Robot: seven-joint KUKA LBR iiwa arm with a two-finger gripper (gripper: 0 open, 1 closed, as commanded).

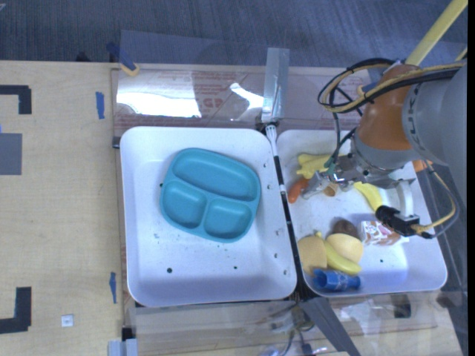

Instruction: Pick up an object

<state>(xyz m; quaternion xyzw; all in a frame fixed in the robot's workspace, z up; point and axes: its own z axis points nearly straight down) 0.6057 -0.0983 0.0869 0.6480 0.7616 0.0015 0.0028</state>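
Grey metal and an orange band mark the arm, which reaches in from the right and bends down into the right bin (438, 269). Its gripper (332, 175) sits low at the bin's upper left, among the toys there; whether it is spread or pinched cannot be told from this angle, and nothing can be seen caught in it. It seems placed here because a cluster lies within reach: a yellow piece (312, 162) just beside it on the left, an orange piece (295, 191) below that near the bin wall, and a banana (369, 195) to its right. Any of these could be the target, so I judge the pick not yet made.

Further out, toward the bin's near edge, lie a brown item (344, 227), a wrapper (378, 232), a yellow lump (343, 247), a tan block (312, 252) and a blue toy (335, 279), crowded and touching. The left bin (141, 273) holds a teal tray (210, 193), well apart from the arm.

Both bins rest side by side on a pale wooden desk (52, 221) with black and blue tape marks. Dark carpet (185, 6) lies beyond.
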